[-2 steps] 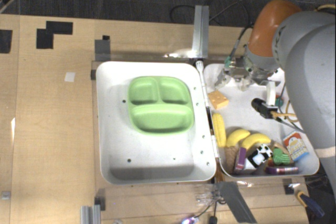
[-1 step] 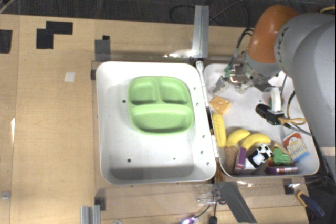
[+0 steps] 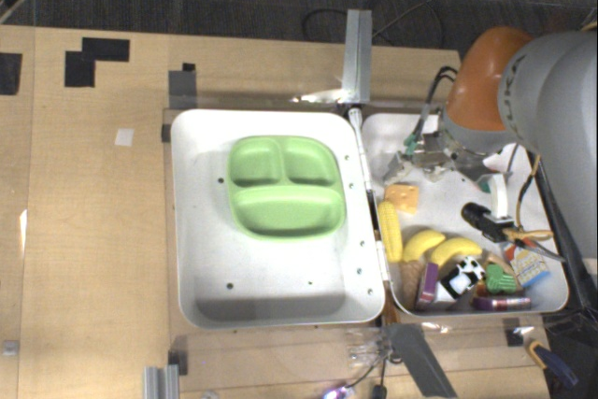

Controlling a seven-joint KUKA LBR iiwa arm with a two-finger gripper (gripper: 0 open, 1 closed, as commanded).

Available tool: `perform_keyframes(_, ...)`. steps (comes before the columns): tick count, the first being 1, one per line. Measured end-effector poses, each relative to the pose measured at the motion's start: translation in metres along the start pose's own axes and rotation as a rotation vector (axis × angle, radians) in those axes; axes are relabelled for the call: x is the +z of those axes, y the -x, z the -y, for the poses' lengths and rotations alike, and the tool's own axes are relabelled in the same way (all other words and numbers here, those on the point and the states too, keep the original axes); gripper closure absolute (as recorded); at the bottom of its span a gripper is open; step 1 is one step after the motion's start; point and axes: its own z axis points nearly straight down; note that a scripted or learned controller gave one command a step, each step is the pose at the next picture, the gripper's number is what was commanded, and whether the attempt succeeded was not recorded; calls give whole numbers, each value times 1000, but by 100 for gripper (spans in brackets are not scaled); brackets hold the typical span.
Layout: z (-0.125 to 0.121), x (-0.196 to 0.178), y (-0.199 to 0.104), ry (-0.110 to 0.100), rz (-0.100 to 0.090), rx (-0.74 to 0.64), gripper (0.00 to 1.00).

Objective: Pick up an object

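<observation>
My gripper [image 3: 431, 165] hangs over the far part of the right bin [image 3: 557, 291], below the orange wrist band. It is open, and between its fingers I see only the bin's white floor. Just in front of it and slightly left lies a pale orange cheese wedge [image 3: 402, 197]. Nearer the front lie a yellow corn cob [image 3: 390, 233], two bananas [image 3: 441, 247], a purple tube [image 3: 428, 284], a black-and-white toy [image 3: 463, 276] and a green toy [image 3: 501, 277].
The left bin [image 3: 201, 229] holds a green divided plate [image 3: 284, 185]. A metal divider [image 3: 366, 201] separates the two bins. A metal post [image 3: 358, 56] stands behind them. The grey arm covers the right bin's far right corner.
</observation>
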Motion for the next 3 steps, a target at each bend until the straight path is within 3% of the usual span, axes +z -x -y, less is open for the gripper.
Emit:
perform_keyframes(1,41,-2,-3,3,0,-27,0)
perform_keyframes(2,41,-2,-3,3,0,-27,0)
perform_keyframes(3,39,-13,-5,7,-1,-28,100)
